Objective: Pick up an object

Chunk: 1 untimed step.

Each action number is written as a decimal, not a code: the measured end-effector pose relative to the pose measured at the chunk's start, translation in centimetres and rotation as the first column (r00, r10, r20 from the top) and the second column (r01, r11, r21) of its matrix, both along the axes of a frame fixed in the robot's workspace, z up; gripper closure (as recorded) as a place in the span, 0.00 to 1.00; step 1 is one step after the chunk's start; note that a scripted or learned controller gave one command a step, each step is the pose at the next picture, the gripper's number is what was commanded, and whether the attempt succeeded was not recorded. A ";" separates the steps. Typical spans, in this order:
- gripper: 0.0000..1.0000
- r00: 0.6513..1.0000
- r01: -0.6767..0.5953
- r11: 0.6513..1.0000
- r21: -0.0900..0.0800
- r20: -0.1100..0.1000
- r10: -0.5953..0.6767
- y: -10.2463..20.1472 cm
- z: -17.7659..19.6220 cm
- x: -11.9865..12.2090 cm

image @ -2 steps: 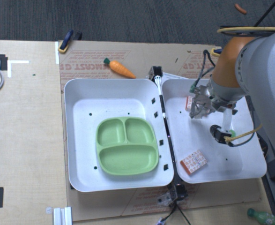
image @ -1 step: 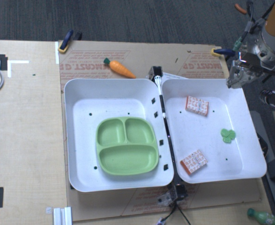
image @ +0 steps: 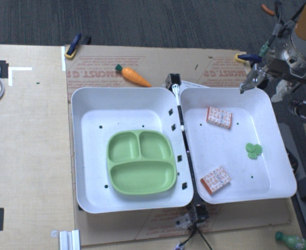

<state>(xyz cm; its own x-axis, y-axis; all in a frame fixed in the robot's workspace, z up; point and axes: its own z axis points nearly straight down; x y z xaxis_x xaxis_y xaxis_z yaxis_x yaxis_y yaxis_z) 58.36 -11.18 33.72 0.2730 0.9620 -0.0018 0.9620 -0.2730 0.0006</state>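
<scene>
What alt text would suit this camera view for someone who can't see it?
Two white bins sit side by side: the left bin holds a green tray, the right bin two packets and a green toy. The claw hovers at the right bin's far corner.

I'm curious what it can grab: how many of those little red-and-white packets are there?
2, both in the right bin: one packet near its far side, another packet near its front left corner. None seem hidden.

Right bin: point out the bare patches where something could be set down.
In the right bin, bare floor lies between the upper box, the lower box and the green piece. Its near right corner is bare too. The tray crowds the left bin.
</scene>
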 end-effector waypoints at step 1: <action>0.00 0.985 0.172 0.985 0.001 -0.002 -0.172 4.5 -14.1 4.2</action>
<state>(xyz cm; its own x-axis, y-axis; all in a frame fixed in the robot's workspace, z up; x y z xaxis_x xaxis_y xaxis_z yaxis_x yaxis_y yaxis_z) 62.51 -6.67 19.64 0.4343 0.9008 -0.0015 0.9008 -0.4343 -0.0018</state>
